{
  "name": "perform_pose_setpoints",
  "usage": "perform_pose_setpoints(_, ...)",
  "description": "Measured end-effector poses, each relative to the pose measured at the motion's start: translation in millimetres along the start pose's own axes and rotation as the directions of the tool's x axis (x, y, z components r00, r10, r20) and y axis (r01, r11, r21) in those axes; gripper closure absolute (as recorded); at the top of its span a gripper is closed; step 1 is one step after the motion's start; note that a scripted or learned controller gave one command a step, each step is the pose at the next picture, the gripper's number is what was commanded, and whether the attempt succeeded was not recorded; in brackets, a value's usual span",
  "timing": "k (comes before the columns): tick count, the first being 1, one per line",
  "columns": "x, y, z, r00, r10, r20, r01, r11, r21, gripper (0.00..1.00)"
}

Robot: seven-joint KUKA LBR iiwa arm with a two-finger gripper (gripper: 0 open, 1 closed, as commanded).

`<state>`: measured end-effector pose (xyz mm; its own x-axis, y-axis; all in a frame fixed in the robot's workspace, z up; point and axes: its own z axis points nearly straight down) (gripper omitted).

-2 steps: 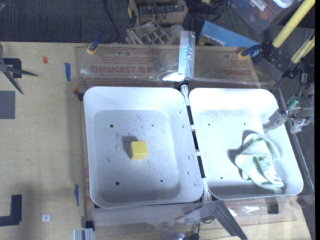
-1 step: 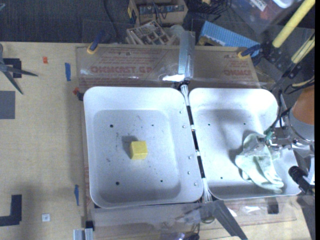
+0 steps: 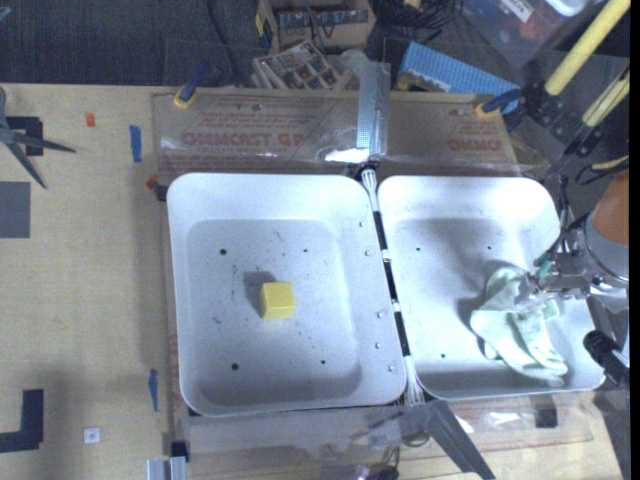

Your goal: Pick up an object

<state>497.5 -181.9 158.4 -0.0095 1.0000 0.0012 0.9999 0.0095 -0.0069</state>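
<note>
A crumpled pale green-and-white cloth (image 3: 515, 328) is lying bunched in the right bin (image 3: 450, 208), toward its right wall, its folds trailing down to the near corner. The end effector (image 3: 548, 280) is reaching in from the right and hanging low over the cloth's upper edge, seemingly touching the fabric there; whether it is spread or pressed together cannot be told from this slant. In the left bin (image 3: 200, 208), a small yellow cube (image 3: 278, 299) is sitting alone near the middle of the floor, well apart from the arm.
</note>
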Motion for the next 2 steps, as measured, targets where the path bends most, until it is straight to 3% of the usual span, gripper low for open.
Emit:
perform_pose_setpoints(1,-14.7,-18.9,-225.0,0.998,-0.066,0.002,0.066,0.998,-0.004,1.00)
perform_pose_setpoints(2,51.2,-17.3,-262.3,0.986,0.166,0.002,-0.166,0.986,-0.005,1.00)
